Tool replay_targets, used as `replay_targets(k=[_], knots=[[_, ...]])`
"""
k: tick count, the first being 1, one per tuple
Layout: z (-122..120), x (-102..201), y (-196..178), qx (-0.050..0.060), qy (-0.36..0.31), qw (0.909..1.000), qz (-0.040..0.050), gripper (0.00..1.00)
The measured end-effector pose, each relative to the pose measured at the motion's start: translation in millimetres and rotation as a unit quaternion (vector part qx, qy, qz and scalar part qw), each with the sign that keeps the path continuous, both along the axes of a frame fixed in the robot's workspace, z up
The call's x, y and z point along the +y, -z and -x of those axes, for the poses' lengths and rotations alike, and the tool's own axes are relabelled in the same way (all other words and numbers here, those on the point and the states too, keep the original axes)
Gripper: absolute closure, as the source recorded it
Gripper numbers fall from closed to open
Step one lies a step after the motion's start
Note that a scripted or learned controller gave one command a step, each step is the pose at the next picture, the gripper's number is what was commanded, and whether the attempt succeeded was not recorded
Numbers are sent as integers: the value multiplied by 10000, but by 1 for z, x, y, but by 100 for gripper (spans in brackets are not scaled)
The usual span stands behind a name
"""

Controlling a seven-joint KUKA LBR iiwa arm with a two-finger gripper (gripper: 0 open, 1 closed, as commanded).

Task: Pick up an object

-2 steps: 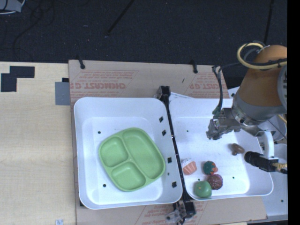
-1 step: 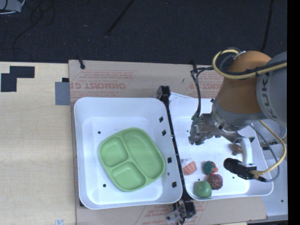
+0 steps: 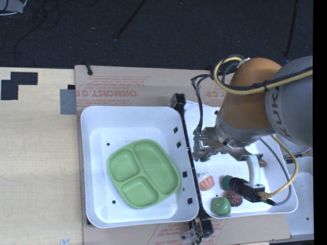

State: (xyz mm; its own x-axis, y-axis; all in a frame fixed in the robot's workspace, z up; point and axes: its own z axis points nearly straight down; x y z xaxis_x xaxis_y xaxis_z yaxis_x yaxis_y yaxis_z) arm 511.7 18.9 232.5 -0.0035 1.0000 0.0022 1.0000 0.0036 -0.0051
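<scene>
My gripper [image 3: 201, 149] hangs low over the left part of the right bin [image 3: 286, 208], close to the divider between the bins. Just below it lies a small orange and white striped object [image 3: 205, 182], apart from the gripper. Farther toward the bin's front sit a green round object [image 3: 221, 206] and a dark red object [image 3: 235, 199] touching it. A small green piece [image 3: 225, 179] lies beside the striped object. The grey and orange arm covers much of this bin.
The left bin [image 3: 97, 137] holds a light green divided plate [image 3: 143, 173] with three compartments. A small brown bit [image 3: 262, 163] peeks out beside the arm in the right bin. Cardboard lies under both bins.
</scene>
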Motion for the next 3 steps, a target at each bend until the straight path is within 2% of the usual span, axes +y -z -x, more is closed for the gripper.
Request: replay_targets(k=[1, 2, 3], knots=[[7, 53, -5, -8, -8, 10000, 1, 100], [22, 91, 4, 5, 5, 10000, 10, 100], [22, 90, 4, 0, 15, 10000, 13, 0]])
